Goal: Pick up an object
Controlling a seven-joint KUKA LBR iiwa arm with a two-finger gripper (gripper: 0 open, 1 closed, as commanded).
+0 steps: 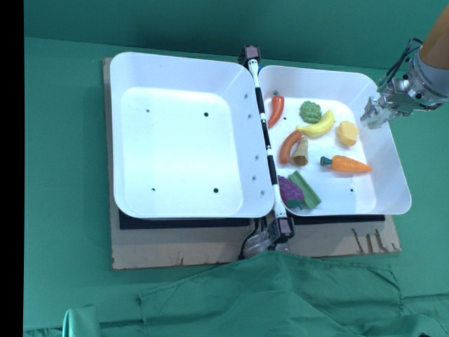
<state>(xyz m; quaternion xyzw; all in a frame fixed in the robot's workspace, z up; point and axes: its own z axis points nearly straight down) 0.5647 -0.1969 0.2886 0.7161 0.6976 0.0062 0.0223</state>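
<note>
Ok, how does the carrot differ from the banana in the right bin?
The carrot is orange with a green top and straight; the banana is yellow and curved. The carrot lies nearer the bin's front, the banana farther back beside the broccoli. Both rest flat in the right bin, untouched by the pincer.

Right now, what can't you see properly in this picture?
- Gripper: its fingers are too small and blurred in the camera view to tell open from shut.
- Arm: cut off by the right edge.
- Grapes: partly hidden by the green stick lying against them.
- Ice cream cone: details too small.
</note>
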